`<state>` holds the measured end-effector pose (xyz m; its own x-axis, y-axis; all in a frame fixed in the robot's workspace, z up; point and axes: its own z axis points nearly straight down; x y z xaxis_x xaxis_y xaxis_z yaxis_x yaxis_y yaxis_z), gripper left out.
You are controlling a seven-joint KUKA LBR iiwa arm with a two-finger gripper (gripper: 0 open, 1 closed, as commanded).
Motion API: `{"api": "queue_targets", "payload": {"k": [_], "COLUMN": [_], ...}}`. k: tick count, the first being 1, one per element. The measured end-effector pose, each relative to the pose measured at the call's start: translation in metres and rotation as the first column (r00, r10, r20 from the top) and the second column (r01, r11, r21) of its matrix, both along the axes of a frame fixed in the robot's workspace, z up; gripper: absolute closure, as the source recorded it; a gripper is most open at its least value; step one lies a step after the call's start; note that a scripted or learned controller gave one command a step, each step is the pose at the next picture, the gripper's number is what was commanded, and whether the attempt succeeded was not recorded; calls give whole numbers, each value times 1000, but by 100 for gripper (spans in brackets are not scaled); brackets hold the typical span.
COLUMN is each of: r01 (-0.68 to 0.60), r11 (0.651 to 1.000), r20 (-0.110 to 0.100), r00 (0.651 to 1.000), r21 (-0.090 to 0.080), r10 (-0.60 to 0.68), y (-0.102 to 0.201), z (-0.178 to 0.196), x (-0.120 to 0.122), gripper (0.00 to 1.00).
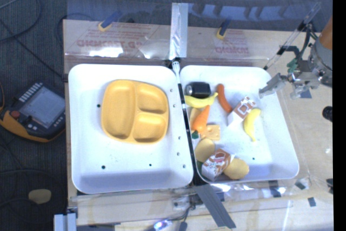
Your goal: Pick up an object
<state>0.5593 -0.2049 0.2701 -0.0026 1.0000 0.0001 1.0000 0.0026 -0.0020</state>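
Observation:
The right bin [281, 162] holds several toy foods. There is a black block [198, 88] on a yellow banana [200, 100], an orange carrot [200, 118] and a red sausage [224, 98]. A small carton [243, 109] lies beside a second banana [251, 124]. A cheese wedge [213, 132], a tan potato [204, 149], a brown can [215, 164] and a yellow lemon [237, 169] lie nearer the front. My gripper [285, 89] hangs over the bin's upper right rim, open, with nothing between its fingers. It is right of the carton and apart from every object.
The left bin [86, 165] bears a yellow compartment plate [134, 111]. A divider rim [184, 132] runs between the bins. The arm's cables and orange band [324, 35] stand at the right edge. A handheld pendant [35, 111] lies on the floor at left.

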Motion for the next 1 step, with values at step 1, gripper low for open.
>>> {"api": "queue_targets", "payload": {"k": [1], "r01": [42], "r11": [999], "r20": [-1], "r00": [999], "r21": [-4], "r10": [-42], "y": [-19], "z": [-47], "x": [23], "gripper": [0]}}
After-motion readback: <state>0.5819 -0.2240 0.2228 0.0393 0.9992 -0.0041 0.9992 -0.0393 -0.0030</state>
